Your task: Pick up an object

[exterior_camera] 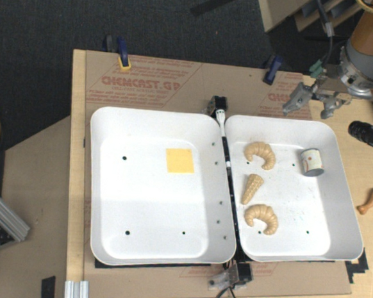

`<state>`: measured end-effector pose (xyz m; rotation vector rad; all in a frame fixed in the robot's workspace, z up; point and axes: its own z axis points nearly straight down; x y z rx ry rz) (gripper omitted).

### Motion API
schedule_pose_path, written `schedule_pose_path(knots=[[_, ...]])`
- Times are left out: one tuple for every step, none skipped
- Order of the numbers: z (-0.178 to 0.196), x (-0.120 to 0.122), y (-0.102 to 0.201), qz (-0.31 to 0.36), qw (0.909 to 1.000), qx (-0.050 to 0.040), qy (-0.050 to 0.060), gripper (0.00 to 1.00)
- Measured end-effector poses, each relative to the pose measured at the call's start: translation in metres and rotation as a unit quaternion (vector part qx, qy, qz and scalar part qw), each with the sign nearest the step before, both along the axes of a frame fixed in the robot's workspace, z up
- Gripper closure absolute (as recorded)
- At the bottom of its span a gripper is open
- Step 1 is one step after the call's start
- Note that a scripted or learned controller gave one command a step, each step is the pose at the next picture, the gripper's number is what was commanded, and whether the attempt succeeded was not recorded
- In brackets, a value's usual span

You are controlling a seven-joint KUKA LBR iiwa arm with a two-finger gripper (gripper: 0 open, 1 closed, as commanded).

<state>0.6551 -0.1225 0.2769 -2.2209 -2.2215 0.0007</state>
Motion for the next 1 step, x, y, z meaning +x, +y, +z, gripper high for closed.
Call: schedule_pose_path(knots=[[-0.1425,0.0094,0.0315,0.001,1.0,0.0015,0.005,0.0]])
